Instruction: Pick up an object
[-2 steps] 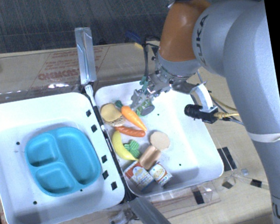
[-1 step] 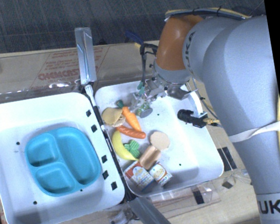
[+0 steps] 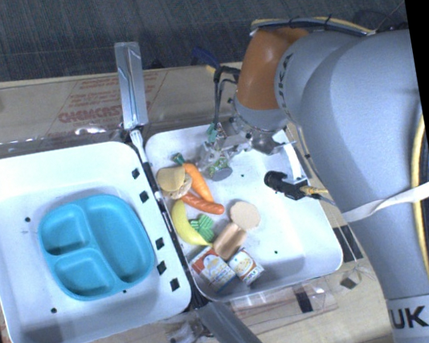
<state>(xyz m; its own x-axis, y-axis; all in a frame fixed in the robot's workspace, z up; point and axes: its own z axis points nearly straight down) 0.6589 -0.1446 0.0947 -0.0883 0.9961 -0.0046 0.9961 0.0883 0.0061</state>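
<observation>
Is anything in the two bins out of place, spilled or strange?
Nothing looks spilled or broken. The toy food is crowded on the left side of the right bin: the banana, carrot and two small cans lie in a loose heap. The blue tray sits flat in the left bin.

Probably a robotics lab: a grey arm (image 3: 364,141) over two white bins (image 3: 18,264) clamped to a bench (image 3: 41,106).

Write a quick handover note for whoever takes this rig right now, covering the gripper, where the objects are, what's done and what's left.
Gripper: low over the top of the right bin, nothing visibly held.
Objects: bun, carrots, banana and two small cans lie along the right bin's left side. Blue divided tray sits in the left bin.
Done: no pick yet.
Left: grasp one object and lift.
</observation>
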